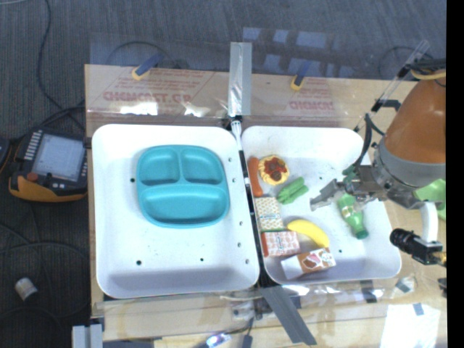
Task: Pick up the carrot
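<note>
Two shallow white bins are being shown side by side. The long orange carrot is lying against the right bin's left wall. The grey two-finger gripper is being held apart, clasping nothing, mid-bin beside a green plastic bottle.

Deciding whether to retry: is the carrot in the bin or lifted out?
In the bin: the carrot lies along the right bin's left wall, apart from the gripper over the bin's middle.
</note>
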You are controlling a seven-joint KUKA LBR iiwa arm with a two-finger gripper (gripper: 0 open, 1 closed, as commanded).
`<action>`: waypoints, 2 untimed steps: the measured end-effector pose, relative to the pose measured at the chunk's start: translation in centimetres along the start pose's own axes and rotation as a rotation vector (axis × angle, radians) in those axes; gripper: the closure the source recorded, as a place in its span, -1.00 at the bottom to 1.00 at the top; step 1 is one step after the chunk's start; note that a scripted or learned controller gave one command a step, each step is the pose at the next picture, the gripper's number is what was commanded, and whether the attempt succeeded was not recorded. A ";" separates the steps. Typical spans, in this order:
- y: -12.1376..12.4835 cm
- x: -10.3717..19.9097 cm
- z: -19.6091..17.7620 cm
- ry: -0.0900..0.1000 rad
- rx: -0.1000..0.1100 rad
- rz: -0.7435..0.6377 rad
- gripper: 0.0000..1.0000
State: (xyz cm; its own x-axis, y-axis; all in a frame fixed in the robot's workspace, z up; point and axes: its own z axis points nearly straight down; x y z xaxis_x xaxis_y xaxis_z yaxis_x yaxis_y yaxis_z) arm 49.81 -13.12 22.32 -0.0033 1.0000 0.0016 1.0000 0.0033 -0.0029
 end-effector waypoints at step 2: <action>13.0 3.2 13.1 0.000 -0.001 -0.015 -1.00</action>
State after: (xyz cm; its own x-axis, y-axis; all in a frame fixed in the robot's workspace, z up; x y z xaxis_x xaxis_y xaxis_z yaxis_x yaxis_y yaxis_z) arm 62.73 -9.89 9.20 -0.0182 0.9998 0.0014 0.9998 0.0182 -0.0021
